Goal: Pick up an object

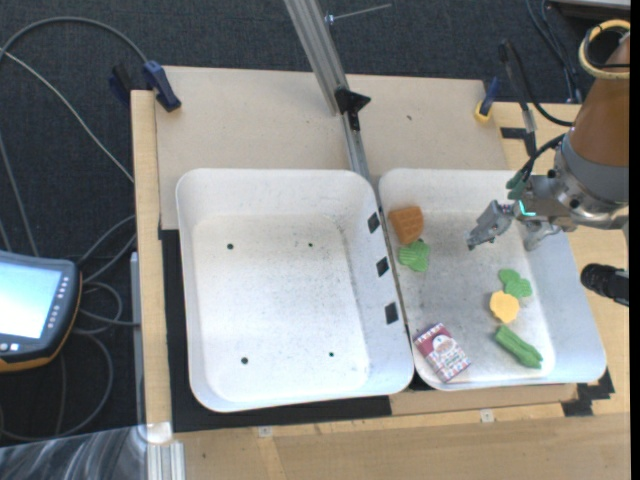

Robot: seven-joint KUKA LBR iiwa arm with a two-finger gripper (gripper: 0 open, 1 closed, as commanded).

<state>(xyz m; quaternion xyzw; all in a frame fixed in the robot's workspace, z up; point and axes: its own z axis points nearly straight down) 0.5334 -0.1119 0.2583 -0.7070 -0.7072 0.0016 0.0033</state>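
The right bin (575,288) holds several small items. An orange-brown block (406,223) and a green lump (414,257) lie by its left wall. A light green piece (515,283), a yellow-orange piece (505,307) and a long dark green piece (518,346) sit toward the front right. A red and white packet (441,352) lies at the front left corner. My gripper (512,233) hangs over the back middle of this bin, above the light green piece. It is open, with nothing between its fingers.
The left bin (200,268) stands beside the right one, the two walls meeting along a central ridge (385,268). A slanted metal bar (320,48) crosses the bench at the back. Blue and yellow clamps sit on the bench's far corners.
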